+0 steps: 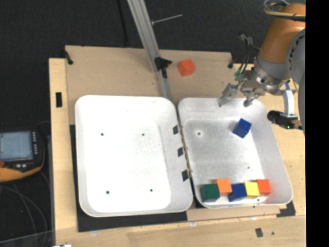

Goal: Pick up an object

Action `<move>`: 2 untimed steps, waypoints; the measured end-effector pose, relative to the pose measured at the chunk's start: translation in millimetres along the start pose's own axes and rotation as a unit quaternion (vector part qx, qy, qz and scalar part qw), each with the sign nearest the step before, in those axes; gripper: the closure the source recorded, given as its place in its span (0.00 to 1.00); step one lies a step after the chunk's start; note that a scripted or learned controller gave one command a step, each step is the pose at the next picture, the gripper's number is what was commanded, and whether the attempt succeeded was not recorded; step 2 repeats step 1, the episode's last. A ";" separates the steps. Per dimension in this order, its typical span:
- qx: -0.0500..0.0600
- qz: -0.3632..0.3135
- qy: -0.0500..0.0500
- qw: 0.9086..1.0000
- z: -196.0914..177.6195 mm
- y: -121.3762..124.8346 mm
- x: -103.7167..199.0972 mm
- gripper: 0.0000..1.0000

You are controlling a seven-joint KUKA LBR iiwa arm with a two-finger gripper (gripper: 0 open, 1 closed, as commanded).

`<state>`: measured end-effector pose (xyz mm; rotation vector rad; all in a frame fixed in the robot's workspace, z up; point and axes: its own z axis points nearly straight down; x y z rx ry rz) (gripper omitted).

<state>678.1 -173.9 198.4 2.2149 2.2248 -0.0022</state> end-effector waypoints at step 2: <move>0.000 -0.001 0.000 1.000 0.1 0.0 0.2 0.00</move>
